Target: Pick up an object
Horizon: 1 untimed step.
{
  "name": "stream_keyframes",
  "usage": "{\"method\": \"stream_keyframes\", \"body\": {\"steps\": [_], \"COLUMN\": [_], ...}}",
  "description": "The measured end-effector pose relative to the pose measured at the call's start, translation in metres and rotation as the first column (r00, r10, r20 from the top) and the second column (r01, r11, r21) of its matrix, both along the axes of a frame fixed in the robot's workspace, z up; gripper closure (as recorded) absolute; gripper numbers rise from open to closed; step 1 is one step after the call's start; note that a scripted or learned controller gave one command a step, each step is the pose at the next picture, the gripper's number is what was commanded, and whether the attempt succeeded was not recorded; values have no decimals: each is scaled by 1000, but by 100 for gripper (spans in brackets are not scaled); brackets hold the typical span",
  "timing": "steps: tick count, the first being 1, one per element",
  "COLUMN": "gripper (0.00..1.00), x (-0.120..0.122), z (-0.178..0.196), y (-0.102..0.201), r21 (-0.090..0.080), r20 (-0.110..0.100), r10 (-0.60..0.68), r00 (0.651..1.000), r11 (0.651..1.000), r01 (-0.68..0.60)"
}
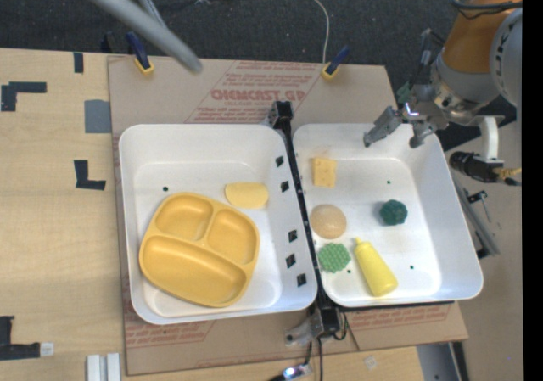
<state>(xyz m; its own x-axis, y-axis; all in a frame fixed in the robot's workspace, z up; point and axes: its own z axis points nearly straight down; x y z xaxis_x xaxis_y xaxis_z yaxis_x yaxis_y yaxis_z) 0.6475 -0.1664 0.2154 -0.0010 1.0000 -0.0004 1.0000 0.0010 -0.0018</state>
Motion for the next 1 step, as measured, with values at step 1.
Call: {"method": "stream_keyframes", "body": {"steps": [1], "gripper": [0], "x": [-7], "z": [-61], "y": [6], "r21": [1], "r20": [-6], "r10": [0], "r00": [1000], "r11": [1000], "r01": [0]}}
